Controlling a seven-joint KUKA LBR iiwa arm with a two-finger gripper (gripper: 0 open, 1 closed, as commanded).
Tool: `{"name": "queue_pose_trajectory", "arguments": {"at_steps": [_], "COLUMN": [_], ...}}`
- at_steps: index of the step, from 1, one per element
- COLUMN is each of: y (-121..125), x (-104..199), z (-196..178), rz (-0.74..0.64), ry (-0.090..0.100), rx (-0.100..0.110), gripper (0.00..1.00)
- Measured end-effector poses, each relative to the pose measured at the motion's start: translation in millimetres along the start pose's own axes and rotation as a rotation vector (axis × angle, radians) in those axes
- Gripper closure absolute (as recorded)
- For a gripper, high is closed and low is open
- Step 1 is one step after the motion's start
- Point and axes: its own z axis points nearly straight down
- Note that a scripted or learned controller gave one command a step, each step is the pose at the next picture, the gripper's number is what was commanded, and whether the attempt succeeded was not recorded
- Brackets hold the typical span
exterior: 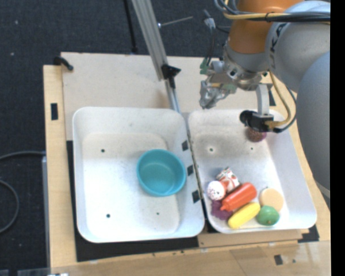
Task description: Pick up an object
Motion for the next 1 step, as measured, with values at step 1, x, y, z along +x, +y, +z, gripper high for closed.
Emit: {"name": "queue_pose_trajectory", "arguments": {"at_steps": [1], "y": [2.3], "x": [50.3], "z": [-4.5], "rz": [-0.002], "ry": [0.001], "rx": [-0.004], "gripper": [1.0]}}
